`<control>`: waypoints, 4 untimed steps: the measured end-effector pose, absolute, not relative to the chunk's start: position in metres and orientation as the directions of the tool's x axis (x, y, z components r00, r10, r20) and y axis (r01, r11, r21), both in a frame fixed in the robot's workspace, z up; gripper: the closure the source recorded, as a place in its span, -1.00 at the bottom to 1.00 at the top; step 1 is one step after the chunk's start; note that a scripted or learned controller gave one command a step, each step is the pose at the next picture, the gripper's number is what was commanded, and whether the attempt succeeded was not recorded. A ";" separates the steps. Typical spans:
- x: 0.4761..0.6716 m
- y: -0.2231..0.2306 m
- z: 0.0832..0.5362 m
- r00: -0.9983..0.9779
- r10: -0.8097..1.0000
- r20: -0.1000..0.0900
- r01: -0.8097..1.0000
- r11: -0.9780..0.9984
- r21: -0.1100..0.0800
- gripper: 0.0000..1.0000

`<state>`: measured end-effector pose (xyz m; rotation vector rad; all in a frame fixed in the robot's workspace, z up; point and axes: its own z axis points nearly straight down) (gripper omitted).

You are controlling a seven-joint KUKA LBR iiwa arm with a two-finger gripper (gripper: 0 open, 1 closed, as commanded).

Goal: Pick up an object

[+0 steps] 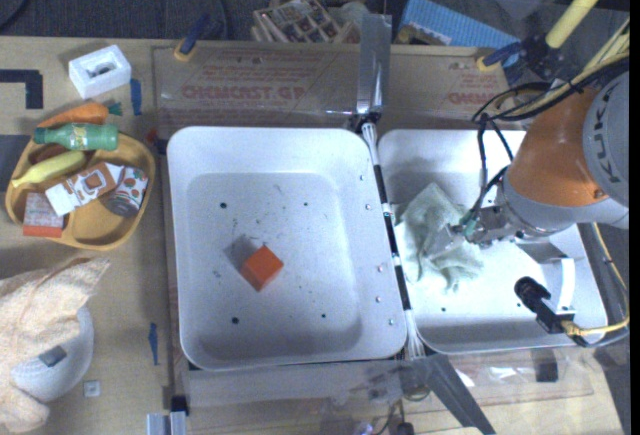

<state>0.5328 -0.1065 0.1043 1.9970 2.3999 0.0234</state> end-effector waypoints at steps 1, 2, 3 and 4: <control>0.619 -0.111 0.094 -0.119 0.993 -0.006 0.993 0.119 0.017 -1.00; 0.669 -0.101 0.093 -0.258 0.966 -0.007 0.966 0.258 0.005 -1.00; 0.657 -0.096 0.094 -0.376 0.927 -0.009 0.927 0.376 0.013 -1.00; 0.658 -0.094 0.105 -0.378 0.926 -0.009 0.925 0.378 0.017 1.00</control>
